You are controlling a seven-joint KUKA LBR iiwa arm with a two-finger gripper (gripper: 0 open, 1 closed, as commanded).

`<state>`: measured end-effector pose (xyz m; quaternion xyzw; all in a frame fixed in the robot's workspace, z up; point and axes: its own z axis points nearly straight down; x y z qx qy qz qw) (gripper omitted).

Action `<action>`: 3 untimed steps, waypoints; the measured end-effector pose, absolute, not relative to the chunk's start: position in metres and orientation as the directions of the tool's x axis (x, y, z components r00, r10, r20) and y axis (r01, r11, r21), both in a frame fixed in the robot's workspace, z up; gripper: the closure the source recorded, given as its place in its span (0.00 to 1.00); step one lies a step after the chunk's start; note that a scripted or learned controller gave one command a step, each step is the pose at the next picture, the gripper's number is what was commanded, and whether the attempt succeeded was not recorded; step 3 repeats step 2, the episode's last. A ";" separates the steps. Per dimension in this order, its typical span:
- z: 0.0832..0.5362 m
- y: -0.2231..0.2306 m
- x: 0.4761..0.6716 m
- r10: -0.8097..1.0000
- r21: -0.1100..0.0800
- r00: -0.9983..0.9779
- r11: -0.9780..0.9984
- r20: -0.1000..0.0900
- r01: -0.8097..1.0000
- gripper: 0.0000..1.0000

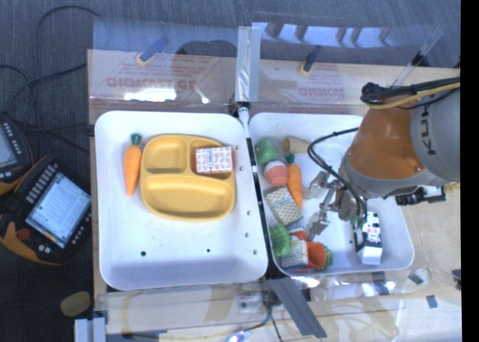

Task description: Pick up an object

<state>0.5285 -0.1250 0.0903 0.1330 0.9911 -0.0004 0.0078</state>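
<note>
My gripper [320,203] hangs over the middle of the right bin [389,258] and is open, with nothing between its fingers. Just left of it lie an orange carrot [295,185] and a beige waffle-textured block [282,204]. Further up the bin's left side are a green vegetable [266,151], a pink-red fruit [275,173] and a beige piece [296,144]. Near the front lie a green leafy toy [279,239], a small box [294,255] and a red-orange fruit [319,255].
The left bin [127,258] bears a yellow divided tray [179,194] with a small red-and-white box [213,159] in one compartment. A second carrot [132,168] lies left of the tray. A ridge [256,198] divides the bins.
</note>
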 end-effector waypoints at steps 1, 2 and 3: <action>0.090 -0.105 0.597 0.348 0.001 -0.937 0.937 -0.014 0.348 0.00; 0.089 -0.099 0.619 0.374 -0.001 -0.927 0.927 -0.011 0.374 0.00; 0.089 -0.099 0.619 0.374 -0.001 -0.927 0.927 -0.011 0.374 0.00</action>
